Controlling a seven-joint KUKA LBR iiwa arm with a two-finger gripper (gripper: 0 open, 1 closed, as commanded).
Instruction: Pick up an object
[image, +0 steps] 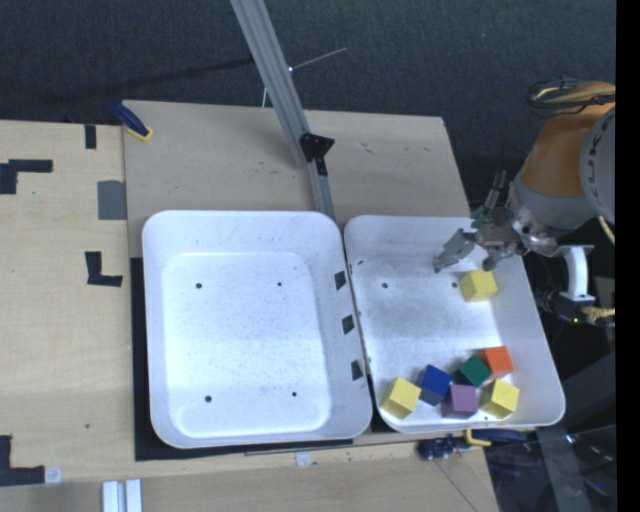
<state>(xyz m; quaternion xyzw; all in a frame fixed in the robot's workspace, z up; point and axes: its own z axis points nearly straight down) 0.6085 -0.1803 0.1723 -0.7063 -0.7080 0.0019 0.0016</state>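
The jaws (468, 255) stand apart just beside the yellow cube (479, 286): probably light, rigid; grip opposite flat faces.

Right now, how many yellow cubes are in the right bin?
3. One yellow cube lies alone near the gripper. A second sits at the near left end of the cluster. A third sits at its right end. Others could hide behind the cluster.
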